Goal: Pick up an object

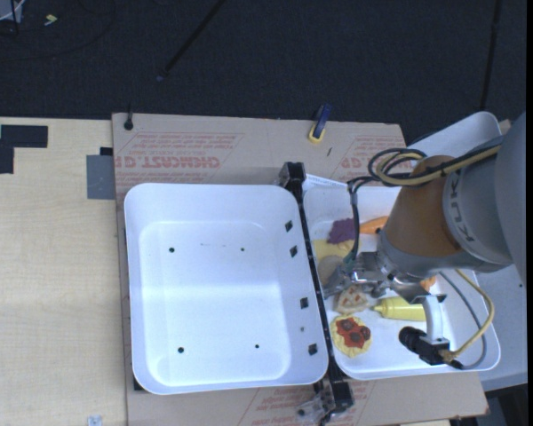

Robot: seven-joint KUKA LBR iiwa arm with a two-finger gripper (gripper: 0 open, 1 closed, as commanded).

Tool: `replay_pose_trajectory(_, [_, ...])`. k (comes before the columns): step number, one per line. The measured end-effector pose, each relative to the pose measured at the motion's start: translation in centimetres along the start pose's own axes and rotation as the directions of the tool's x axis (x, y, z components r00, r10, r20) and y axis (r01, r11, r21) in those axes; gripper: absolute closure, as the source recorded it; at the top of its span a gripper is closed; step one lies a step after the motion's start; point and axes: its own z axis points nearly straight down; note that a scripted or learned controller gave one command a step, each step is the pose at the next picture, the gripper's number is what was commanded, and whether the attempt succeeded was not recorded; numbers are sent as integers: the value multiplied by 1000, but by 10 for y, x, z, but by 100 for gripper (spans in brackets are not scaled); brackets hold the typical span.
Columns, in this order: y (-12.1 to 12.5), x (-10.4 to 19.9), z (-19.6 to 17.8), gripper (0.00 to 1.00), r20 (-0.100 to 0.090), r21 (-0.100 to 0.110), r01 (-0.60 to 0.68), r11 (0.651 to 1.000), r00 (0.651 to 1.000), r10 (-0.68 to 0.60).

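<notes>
We see toys in the right bin (480,362), incl. a pizza slice (352,335), yellow bottle (401,309) and purple piece (342,231), partly hidden by the arm (444,220); gripper (355,278) state: can't tell.

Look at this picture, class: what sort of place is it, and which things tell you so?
Most likely a robotics lab or test bench. A grey robot arm with an orange band reaches over two white bins, one holding small toy-like items such as a pizza slice and a yellow bottle, on a cardboard sheet.
</notes>
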Motion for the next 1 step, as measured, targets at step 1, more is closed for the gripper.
replay_pose_trajectory(1, [21,-34,-3,0,-1,1,-1,1000,1000,1])
